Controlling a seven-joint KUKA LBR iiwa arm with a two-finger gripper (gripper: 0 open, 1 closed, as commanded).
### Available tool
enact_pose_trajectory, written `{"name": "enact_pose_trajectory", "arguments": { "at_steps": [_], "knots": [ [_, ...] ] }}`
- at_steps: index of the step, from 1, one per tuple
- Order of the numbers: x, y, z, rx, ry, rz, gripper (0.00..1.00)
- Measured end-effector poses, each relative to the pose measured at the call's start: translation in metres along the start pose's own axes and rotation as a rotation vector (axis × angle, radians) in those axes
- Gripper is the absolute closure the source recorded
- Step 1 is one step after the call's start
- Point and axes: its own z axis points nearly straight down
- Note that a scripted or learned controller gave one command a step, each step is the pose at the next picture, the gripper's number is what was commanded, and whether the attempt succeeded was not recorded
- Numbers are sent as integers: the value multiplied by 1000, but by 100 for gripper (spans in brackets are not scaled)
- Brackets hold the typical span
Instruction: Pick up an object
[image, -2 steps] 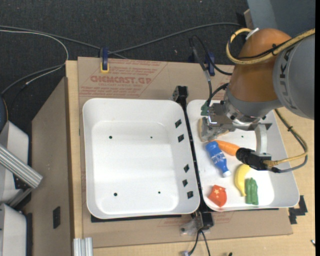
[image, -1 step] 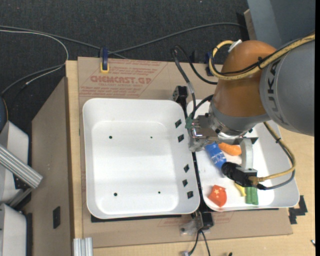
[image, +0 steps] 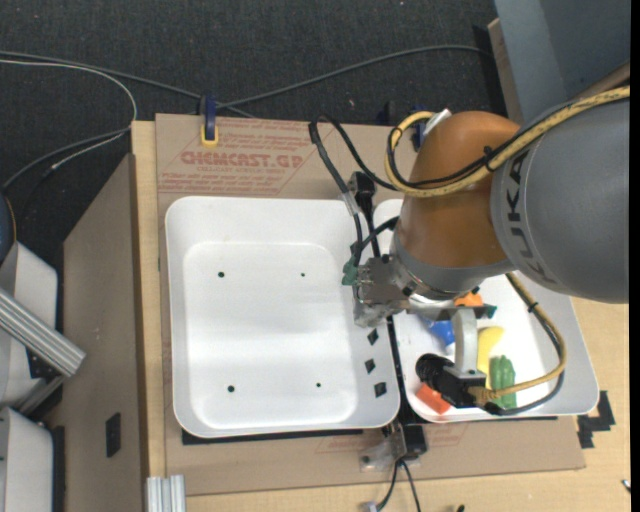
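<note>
Arm (image: 560, 200): grey, with an orange band (image: 455, 195) above the wrist; it reaches in from the view's right and covers most of the right bin.
Gripper (image: 374, 300): low over the strip where the two bins meet, its metal body at the left bin's right rim.
Gripper state: hidden under the wrist; whether it is open or closed cannot be told, and nothing is seen held.
Right bin (image: 572, 365): white and shallow, extending to the right of the gripper, largely under the arm.
Blue object (image: 440, 328): in the right bin, near the gripper, to its right and slightly toward the view's bottom.
Yellow object (image: 487, 350): in the right bin, further right of the gripper than the blue object.
Green object (image: 501, 376): just beside the yellow object, on the side toward the view's bottom; contact cannot be judged.
Orange object (image: 430, 401): at the right bin's near rim, below and to the right of the gripper.
Left bin (image: 260, 320): white, stretching left of the gripper; four small dark dots mark its floor.
Cardboard sheet (image: 240, 155): brown with red lettering, under both bins, showing beyond the gripper toward the view's top.
Yellow clamp (image: 209, 125): on the sheet's far edge, well apart from the gripper, up and to the left.
</note>
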Motion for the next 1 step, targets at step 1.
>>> {"name": "enact_pose_trajectory", "arguments": {
  "at_steps": [1],
  "knots": [
    [-2, 1, 0, -3, -1, 5, 0]
  ]
}}
